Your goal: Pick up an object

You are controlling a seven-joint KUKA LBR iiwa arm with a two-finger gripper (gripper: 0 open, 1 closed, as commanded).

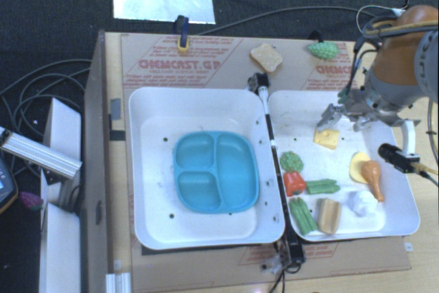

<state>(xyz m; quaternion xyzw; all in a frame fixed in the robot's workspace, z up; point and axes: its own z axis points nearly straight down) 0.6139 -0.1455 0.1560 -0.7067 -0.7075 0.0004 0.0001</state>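
My gripper [341, 116] hangs over the upper part of the right-hand shallow white plastic bin [411, 216], reaching in from the right below the orange band. Its fingers stand apart; nothing sits between them.

The nearest candidate is the pale yellow wedge of toy cheese [328, 139]. It lies just below and slightly to the left of the gripper in the camera view, near it but not touching. Its long axis I cannot judge with confidence; the piece looks roughly squat.

Further out in the same bin:
- green toy broccoli head [291, 161], next to the divider between the bins;
- red toy pepper [293, 182], beneath the broccoli;
- orange-brown toy chicken drumstick [372, 178], toward the right wall.

In my judgement the coming move turns on one relation: the cheese is offset down-left from the gripper, so a short shift that way, then a descent, is called for.

The left bin [147, 147] holds a blue sectioned plastic plate [215, 171], well apart from the gripper.
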